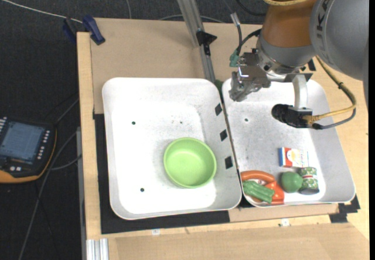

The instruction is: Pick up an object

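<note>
My gripper hangs over the far left corner of the right bin, close to the divider between the bins; I see nothing between its fingers. Along that bin's near edge lie a small red and white carton, a green ball, a small can, and an orange piece with a green vegetable on it. A light green bowl sits in the near right part of the left bin.
A slanted metal pole rises behind the bins, just left of the gripper. A black cable piece hangs from the arm over the right bin. Black clips line the divider. A handheld pendant lies off the bench at left.
</note>
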`<state>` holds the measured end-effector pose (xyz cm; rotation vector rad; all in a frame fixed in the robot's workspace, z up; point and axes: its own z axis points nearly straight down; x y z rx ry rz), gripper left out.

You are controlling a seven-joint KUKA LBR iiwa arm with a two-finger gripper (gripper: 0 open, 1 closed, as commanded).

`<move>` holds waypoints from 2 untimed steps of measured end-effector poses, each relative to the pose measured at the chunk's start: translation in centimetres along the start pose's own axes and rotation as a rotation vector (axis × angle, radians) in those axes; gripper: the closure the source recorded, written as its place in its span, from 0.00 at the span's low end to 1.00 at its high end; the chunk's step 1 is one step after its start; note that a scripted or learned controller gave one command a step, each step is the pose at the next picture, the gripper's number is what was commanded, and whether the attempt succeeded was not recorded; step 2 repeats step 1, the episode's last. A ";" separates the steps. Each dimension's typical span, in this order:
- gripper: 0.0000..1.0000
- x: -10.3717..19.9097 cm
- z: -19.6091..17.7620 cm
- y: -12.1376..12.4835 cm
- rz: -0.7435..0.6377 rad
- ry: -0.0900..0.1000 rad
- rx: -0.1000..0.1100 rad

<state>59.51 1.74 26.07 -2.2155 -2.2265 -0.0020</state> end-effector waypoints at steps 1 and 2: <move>1.00 5.8 0.4 -1.7 0.000 0.000 0.001; 1.00 5.8 0.4 -1.7 0.000 0.000 0.001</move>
